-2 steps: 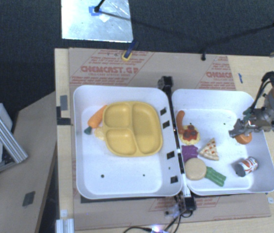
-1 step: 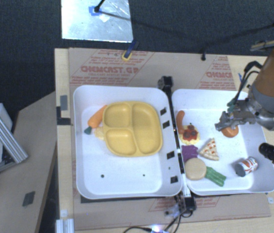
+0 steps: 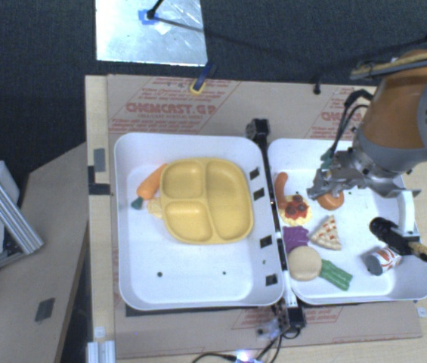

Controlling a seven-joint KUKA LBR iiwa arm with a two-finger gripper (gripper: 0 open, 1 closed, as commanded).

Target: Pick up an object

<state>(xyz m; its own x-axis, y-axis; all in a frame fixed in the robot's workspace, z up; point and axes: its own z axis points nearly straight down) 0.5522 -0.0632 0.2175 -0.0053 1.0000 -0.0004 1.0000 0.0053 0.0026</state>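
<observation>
My gripper hangs low over the upper middle of the right bin. An orange round toy lies right under its tip, partly covered by it; whether they touch is unclear. Just left of it are a reddish sausage and a small round pizza with red topping. Below them lie a purple piece, a pizza slice, a tan bun and a green vegetable. A small can lies on its side at the lower right.
The left bin holds a yellow divided plate with a carrot against its left edge. A ridge with black clips separates the bins. The grey-and-orange arm covers the right bin's upper right.
</observation>
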